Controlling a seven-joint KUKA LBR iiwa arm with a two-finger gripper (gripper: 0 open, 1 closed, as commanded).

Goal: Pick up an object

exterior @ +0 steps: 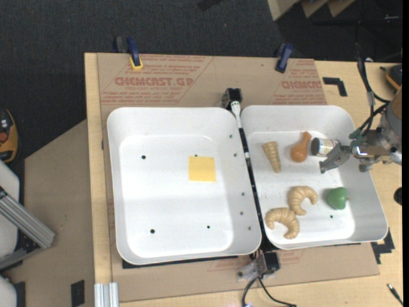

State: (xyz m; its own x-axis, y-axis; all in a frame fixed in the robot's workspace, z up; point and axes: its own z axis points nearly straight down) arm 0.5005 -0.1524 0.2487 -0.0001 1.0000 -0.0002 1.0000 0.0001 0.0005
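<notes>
Gripper (332,160) reaching in from the right over the right bin (364,226), jaw state impossible to tell, orange pear-shaped toy (300,148) just left of it, green ball (337,197) nearer, two croissants (293,211), cone (272,155), yellow square (202,169) in the left bin (128,133).

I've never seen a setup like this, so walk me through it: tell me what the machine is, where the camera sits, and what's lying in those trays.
One camera looks down at a slant on a bench. The robot arm's gripper reaches in from the right, over the right bin. That bin holds toy foods: a cone, an orange gourd-like piece, two croissants and a green piece. The left bin holds a yellow square. Nothing shows between the gripper's fingers.
</notes>
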